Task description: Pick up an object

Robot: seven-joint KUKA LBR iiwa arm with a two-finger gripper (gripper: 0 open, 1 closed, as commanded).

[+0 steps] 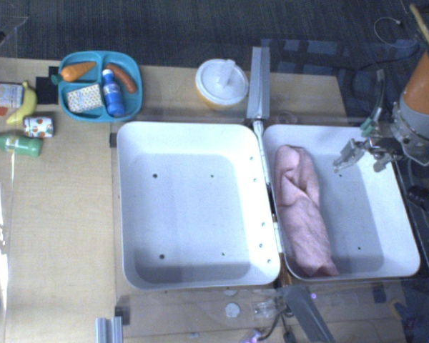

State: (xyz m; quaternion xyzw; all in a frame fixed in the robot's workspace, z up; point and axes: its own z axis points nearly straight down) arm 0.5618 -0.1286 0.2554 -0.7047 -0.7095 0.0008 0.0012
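Pink cloth [304, 210]: folded towel, lying lengthwise along the left side of the right bin [393, 259], close to that bin's left wall. Nothing touches it.

Gripper [362, 156]: grey metal, reaching in from the right over the upper part of the right bin, to the right of the cloth and apart from it. Jaws spread, nothing between them.

Arm: grey with orange band [423, 77], at the right edge.

Left bin [132, 191]: white, shallow, beside the right bin.

Surface [50, 227], pale wood, upper left: blue divided tray [130, 73] holding toy foods, including an orange carrot shape and a blue bottle. Left of it, a yellow banana [23, 106], a small can [38, 126], a green bottle [14, 144] lying flat. Behind the left bin, a white lidded container [222, 83] with yellow rim.
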